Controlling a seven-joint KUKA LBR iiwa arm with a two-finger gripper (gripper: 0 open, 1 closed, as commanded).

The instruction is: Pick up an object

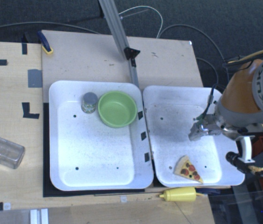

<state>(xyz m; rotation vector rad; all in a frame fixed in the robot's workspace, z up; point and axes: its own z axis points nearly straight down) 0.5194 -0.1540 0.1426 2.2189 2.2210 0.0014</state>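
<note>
Pizza slice (188,169) is seen lying flat in the right bin (169,101), near its front edge, toward the right half of the floor. The long axis runs diagonally: the pointed tip is aimed up-left toward the bin's middle, the wider crust end down-right toward the front-right corner. Red topping spots are visible on it.

The gripper (195,133) is located over the same bin, above its right-middle floor, with the arm (243,94) entering from the right and the orange band seen above the wrist. The slice is placed below the gripper in view, i.e. nearer the front edge, and apart from it; no contact is visible. Nothing is seen between the fingers. Whether the fingers are spread or closed cannot be told at this angle.

In the left bin (59,125), a green bowl (117,108) is set upright near the back wall, with a small grey-lidded jar (89,102) just beside it on its left. A yellow bottle (179,194) is laid on its side outside the right bin, just beyond the front rim, close to the slice but separated by the bin wall. A clear plastic container (1,150) is laid on the bench well left of both bins.
</note>
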